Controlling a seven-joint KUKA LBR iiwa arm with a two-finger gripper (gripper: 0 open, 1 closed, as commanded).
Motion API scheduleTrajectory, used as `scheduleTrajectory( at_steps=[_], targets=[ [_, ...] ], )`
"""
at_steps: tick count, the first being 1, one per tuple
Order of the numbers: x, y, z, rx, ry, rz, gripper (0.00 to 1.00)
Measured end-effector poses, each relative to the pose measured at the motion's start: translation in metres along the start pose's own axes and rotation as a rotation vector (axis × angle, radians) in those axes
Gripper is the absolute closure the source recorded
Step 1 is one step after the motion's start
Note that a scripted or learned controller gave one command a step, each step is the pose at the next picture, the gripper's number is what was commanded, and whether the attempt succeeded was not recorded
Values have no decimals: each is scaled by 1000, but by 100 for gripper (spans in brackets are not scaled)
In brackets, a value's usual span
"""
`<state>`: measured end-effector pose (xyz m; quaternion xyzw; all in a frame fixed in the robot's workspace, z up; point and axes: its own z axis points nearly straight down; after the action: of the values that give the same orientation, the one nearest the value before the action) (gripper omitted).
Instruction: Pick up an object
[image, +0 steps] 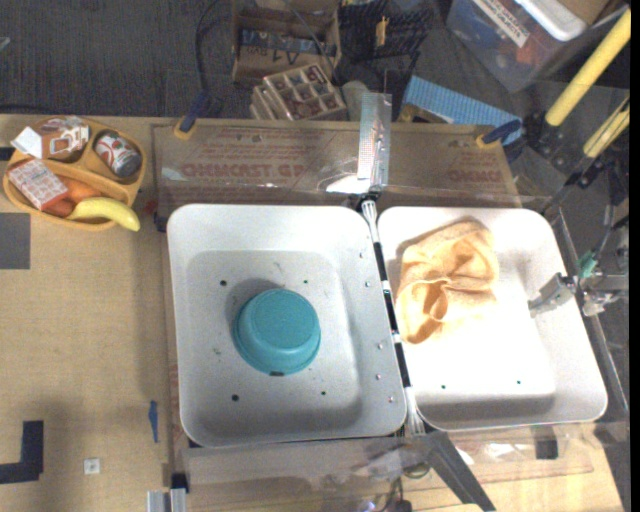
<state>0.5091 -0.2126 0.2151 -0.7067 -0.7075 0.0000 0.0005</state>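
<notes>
- Task not started: nothing lifted, both candidate objects lie in their bins.
- Left bin (190, 250): teal bowl (278, 331), upside down, smooth hard plastic, round, near the middle of the floor.
- Right bin (520, 370): yellow cloth (448, 280), soft, crumpled, in the far-left corner.
- Hand (570, 292): at the right bin's right rim, holding nothing; can't tell how wide it stands.

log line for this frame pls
gripper: right edge of right bin, apart from objects | teal bowl: left bin, upside down | orange cloth: right bin, crumpled
</notes>
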Motion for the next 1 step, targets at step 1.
scheduleTrajectory(
  at_steps=[1],
  targets=[
    [71,62,80,0,0,-238,0]
  ],
)
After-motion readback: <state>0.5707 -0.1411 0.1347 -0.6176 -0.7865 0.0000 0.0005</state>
